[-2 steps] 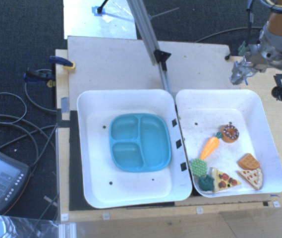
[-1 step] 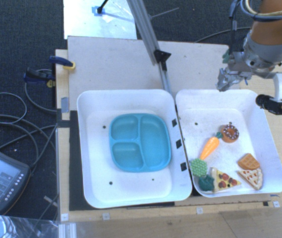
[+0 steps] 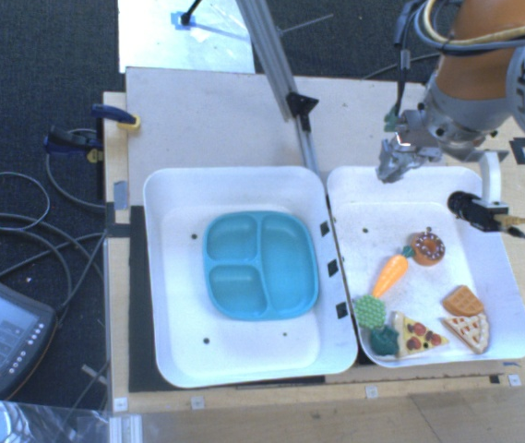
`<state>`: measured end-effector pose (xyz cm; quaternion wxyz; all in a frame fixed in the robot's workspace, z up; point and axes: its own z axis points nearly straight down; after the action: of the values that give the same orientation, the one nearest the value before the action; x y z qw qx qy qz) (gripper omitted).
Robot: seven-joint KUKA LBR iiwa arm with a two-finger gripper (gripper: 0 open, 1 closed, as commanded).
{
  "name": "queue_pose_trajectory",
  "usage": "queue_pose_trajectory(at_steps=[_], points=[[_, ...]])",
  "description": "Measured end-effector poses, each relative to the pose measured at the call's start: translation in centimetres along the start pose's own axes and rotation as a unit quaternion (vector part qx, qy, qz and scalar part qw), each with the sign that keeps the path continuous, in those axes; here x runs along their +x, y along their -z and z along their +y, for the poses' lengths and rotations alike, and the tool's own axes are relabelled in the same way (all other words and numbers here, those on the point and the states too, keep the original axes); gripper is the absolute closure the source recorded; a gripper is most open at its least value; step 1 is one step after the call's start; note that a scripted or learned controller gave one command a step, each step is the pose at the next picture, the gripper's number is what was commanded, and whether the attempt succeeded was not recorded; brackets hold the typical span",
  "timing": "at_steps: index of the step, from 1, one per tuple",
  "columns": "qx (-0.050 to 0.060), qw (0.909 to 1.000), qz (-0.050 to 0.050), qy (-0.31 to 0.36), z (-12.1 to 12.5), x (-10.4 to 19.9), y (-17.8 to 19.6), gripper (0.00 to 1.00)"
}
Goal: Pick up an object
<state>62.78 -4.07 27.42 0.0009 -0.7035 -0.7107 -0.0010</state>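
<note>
Whether the jaws are parted or clenched cannot be judged; the gripper (image 3: 393, 171) hangs at the right bin's (image 3: 354, 187) far rim. Toys crowd its near end: carrot (image 3: 389, 275), donut (image 3: 426, 248), pizza (image 3: 417, 335). Descending there risks nudging neighbours.

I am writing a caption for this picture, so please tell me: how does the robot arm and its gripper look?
The arm is grey metal, with a rounded orange band above the wrist. Black and yellowish cables loop over the orange part. The gripper at its end is small, grey and metallic. Dark lettering shows on the grey housing at the right, but it is too cut off to read.
</note>
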Motion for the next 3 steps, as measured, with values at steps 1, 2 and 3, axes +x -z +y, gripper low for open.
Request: queue_pose_trajectory(at_steps=[1, 2, 3], points=[[0.0, 1.0, 0.0, 0.0, -2.3, 5.1, -0.3, 1.0], [0.001, 1.0, 0.0, 0.0, -5.6, 9.0, -0.5, 1.0], [0.001, 1.0, 0.0, 0.0, -8.9, 13.1, -1.0, 1.0]])
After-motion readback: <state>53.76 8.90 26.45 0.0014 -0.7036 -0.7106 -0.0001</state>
